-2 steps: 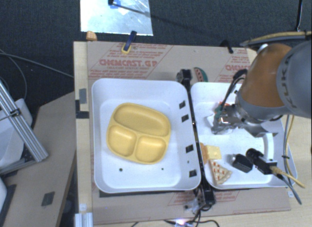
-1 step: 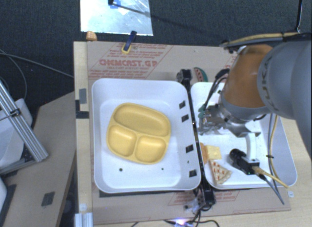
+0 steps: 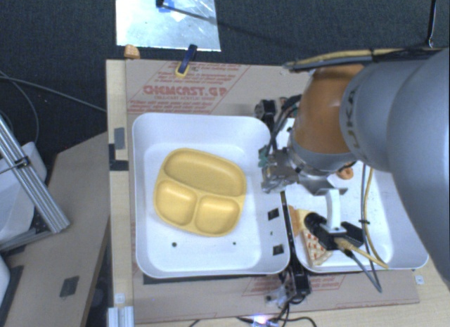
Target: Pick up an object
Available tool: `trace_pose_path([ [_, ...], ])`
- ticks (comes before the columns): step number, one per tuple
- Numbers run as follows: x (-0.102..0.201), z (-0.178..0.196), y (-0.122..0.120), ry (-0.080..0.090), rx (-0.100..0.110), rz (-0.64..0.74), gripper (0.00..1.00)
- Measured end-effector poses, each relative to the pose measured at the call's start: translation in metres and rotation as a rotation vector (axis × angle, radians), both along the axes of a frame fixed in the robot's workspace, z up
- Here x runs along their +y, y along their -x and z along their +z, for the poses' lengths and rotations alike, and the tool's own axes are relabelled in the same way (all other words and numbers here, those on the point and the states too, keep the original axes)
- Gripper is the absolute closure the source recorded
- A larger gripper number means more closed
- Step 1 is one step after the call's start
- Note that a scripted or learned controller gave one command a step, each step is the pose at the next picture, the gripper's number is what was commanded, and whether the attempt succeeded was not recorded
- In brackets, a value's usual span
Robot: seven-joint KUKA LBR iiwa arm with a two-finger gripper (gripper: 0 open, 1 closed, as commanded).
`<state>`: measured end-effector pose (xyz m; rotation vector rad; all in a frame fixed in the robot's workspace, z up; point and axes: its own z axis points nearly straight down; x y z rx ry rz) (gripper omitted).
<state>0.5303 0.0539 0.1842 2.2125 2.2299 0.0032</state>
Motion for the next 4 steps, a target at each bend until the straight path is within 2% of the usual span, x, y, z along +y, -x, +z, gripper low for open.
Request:
trace_pose_path([
  [1,-0.002,0.011,-0.001,-0.001,-0.002,0.001,1.00],
  [2,0.046,0.000,-0.003,0.001,0.000,-0.002,1.00],
  [3,0.009,0.122,0.027,0.000,-0.007,-0.007,1.00],
  [4,-0.025,0.167,0.043,0.001,-0.005,-0.008,1.00],
])
